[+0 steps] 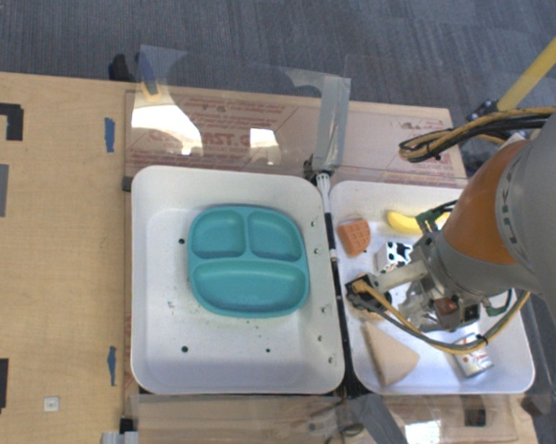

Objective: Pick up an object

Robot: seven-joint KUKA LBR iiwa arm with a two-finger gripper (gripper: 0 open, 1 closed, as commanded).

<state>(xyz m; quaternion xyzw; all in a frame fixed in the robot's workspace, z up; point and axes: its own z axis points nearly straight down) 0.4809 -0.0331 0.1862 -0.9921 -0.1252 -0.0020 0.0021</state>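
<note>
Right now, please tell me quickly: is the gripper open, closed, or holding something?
Gripper: cannot be told; it sits low over the right bin, and cables hide it.

2 white bins (pixel 154 256) (pixel 523 367), 1 teal plate (pixel 248 261), 1 banana (pixel 402 221), 1 orange block (pixel 355 236)

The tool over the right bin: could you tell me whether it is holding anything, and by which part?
It cannot be told: the arm's wrist and cables cover the tool above the right bin, so no hold is visible.

My arm (pixel 533 199) is a fat grey cylinder with a broad orange band (pixel 480 219); yellow and black cables (pixel 452 138) loop along it and around my wrist.
</note>
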